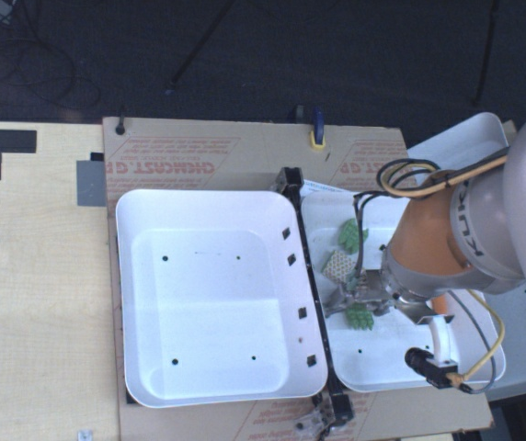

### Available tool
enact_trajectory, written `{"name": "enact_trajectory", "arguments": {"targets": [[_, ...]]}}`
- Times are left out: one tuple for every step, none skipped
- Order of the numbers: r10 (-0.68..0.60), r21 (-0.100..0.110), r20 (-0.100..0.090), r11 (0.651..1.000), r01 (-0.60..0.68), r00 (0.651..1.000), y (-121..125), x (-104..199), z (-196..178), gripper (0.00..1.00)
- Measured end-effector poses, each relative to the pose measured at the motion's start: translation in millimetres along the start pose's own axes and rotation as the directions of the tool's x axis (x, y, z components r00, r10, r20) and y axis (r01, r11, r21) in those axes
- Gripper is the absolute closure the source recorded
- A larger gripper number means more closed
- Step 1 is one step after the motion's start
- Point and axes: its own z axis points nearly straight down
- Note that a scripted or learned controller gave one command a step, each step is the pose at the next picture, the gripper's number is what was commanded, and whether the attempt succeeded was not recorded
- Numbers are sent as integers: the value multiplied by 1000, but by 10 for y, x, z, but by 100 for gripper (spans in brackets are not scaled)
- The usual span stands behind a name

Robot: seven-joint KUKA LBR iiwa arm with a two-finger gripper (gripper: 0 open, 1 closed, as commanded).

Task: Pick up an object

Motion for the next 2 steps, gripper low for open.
{"name": "enact_trajectory", "arguments": {"targets": [[4,6,-3,1000,-4,1000,-15,-16,-121,100],[-7,-4,-4,1000,7,1000,-27,643,-1079,100]]}}
